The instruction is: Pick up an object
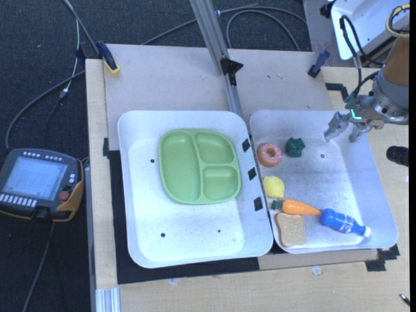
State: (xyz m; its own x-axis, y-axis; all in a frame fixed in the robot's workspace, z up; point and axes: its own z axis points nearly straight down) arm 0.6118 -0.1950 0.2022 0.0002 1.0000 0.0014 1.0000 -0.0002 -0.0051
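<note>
The right bin (pixel 338 174) holds a pink-frosted donut (pixel 269 153), a dark green broccoli piece (pixel 295 147), a yellow lemon (pixel 274 187), an orange carrot (pixel 300 207), a slice of bread (pixel 291 230) and a blue bottle (pixel 340 221) lying on its side. My gripper (pixel 344 128) hangs over the bin's upper right part, well right of the broccoli. Its two fingers are spread apart with nothing between them.
The left bin (pixel 149 233) carries a green divided plate (pixel 199 166). A metal pole (pixel 214 31) slants down to the gap between the bins. A teach pendant (pixel 39 184) lies on the floor at the left. Blue clamps (pixel 107 57) grip the bench's back edge.
</note>
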